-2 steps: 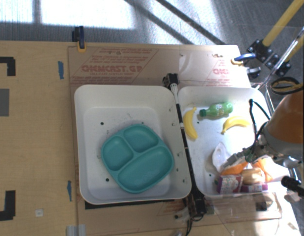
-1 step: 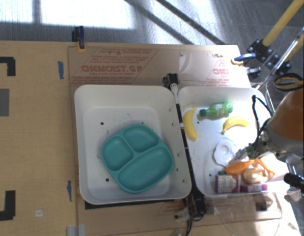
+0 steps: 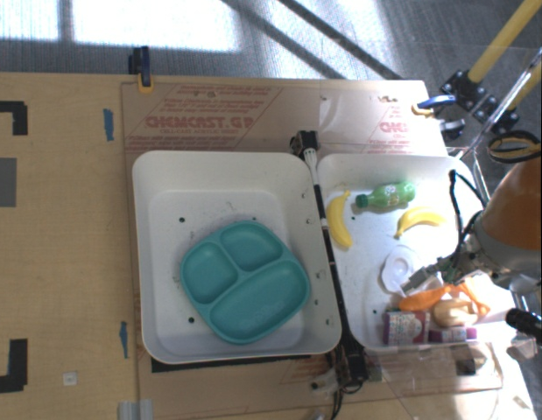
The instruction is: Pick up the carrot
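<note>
Gripper (image 3: 435, 280) low in right bin (image 3: 367, 173) — fingers closed on carrot (image 3: 422, 300) (orange, beside pink carton (image 3: 404, 327)).

Open floor mid-right bin (image 3: 367, 252); clutter crowding carrot (image 3: 421, 300).

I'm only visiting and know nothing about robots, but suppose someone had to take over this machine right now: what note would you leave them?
Gripper: low in the right bin, right over the carrot; I cannot tell how the jaws stand.
Carrot: lying on the bin floor near the front wall, beside a pink carton.
Left bin holds a teal divided plate.
Done: arm has reached the carrot.
Left: grip it and lift it out.
</note>
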You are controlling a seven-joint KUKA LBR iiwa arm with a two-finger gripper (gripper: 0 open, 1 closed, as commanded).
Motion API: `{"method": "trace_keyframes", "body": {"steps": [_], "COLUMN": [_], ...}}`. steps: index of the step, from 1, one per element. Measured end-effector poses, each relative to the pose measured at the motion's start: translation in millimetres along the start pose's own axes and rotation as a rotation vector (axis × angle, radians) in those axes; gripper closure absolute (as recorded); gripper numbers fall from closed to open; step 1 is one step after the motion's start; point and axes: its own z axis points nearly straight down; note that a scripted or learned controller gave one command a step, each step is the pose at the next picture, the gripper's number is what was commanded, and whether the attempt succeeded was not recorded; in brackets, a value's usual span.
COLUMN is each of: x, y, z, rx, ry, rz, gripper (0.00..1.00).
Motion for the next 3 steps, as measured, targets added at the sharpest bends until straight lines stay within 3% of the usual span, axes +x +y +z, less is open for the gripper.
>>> {"method": "trace_keyframes", "body": {"steps": [1,2,3], "x": [-13,-68,-4], "y": [-4,50,59], "z": [11,-71,8], "rx": [0.01,0.015,0.029], "ry": [0.035,0.008,0.02], "rz": [0.232,0.333,0.182], "gripper": [0.0,0.0,0.0]}}
